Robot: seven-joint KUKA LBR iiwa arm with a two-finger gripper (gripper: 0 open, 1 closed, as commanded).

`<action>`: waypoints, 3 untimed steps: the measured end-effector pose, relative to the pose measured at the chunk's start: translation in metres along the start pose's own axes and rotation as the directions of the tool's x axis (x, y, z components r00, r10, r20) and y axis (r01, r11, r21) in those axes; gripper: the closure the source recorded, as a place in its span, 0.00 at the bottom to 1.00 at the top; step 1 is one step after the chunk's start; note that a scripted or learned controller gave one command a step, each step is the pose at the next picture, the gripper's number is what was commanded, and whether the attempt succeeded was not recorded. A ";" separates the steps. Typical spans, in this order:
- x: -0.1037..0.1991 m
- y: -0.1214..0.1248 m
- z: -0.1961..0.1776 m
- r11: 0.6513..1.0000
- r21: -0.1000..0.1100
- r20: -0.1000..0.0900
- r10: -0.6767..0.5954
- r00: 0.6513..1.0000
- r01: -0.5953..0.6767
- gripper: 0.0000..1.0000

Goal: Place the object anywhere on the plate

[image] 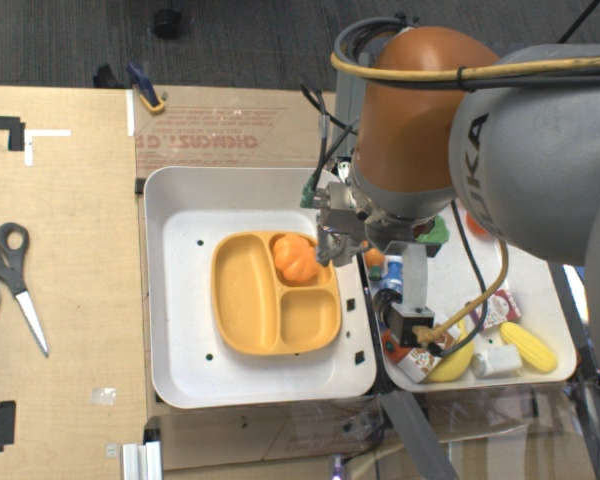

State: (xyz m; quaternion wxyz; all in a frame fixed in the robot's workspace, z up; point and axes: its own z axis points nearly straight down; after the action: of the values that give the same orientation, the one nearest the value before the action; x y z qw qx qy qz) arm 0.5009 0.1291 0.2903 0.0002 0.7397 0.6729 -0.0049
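Pincer [328, 250] state I cannot tell from my camera; it hangs over the left bin's [175, 298] right edge. That bin holds the yellow 3-compartment plate [245, 298], and the orange object [297, 258] sits in its upper right compartment, just left of the pincer. Right bin [565, 313] holds a corn cob [528, 346] and clutter.
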 end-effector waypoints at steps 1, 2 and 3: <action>0.000 0.000 0.000 1.000 0.000 0.000 0.000 1.000 0.000 0.00; -0.001 0.000 -0.007 1.000 0.004 0.004 -0.001 1.000 0.001 1.00; 0.008 -0.008 -0.044 0.973 -0.006 -0.003 -0.231 0.973 0.231 1.00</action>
State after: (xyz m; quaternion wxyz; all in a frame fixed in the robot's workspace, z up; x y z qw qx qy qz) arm 0.4944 0.1381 0.3340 0.0006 0.6564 0.7544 -0.0016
